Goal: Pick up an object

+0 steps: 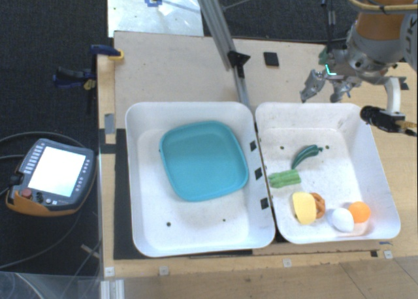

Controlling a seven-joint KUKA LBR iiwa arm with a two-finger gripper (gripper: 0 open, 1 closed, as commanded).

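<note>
The gripper (325, 89) hangs over the right bin's (375, 154) far rim, its jaws spread and holding nothing. In that bin lie a dark green pepper (305, 155), a light green strip (285, 178), a yellow block (304, 207), a white egg (341, 219) and an orange ball (359, 212)

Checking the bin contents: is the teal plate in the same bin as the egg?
No, the teal plate lies in the left bin; the egg sits in the right bin.
</note>
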